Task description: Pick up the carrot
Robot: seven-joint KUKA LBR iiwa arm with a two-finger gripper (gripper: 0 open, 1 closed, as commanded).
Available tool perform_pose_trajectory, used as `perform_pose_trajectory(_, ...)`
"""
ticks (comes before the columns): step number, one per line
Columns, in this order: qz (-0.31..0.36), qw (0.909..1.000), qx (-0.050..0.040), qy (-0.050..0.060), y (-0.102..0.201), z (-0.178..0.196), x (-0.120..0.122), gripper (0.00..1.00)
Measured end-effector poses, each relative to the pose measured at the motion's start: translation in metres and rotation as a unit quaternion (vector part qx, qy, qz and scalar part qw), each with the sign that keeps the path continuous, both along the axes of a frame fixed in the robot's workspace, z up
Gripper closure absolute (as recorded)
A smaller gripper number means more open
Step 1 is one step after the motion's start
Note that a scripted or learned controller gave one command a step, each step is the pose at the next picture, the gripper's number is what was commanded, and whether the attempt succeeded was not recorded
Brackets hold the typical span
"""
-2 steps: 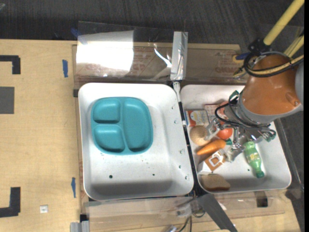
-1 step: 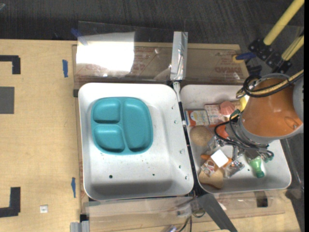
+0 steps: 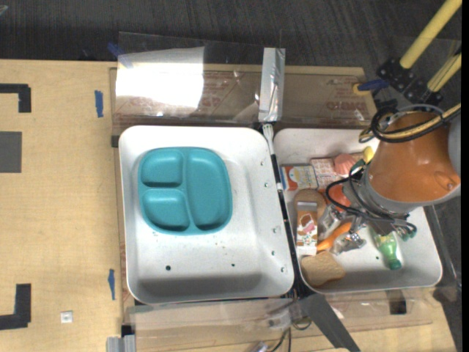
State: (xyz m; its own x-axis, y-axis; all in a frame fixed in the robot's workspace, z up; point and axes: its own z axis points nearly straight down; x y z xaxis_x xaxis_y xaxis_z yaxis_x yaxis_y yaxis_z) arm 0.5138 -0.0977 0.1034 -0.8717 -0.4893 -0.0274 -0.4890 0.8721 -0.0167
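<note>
A robotics lab: taped wooden bench, two white bins, cabled arm.

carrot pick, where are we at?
Done: the arm is down over the right bin, with the gripper low in the clutter beside the carrot.
In hand: nothing confirmed. The carrot lies in the bin among packets, next to the gripper, and cabling hides the jaws, so I cannot tell if they are closed on it.
Left: a visible grasp and the lift. The teal plate sits in the left bin.
</note>
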Motion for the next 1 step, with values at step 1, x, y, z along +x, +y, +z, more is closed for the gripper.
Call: perform_pose_trajectory(1,0.113,0.9936,-0.0008,0.01,0.06,0.083,0.0016,1.0)
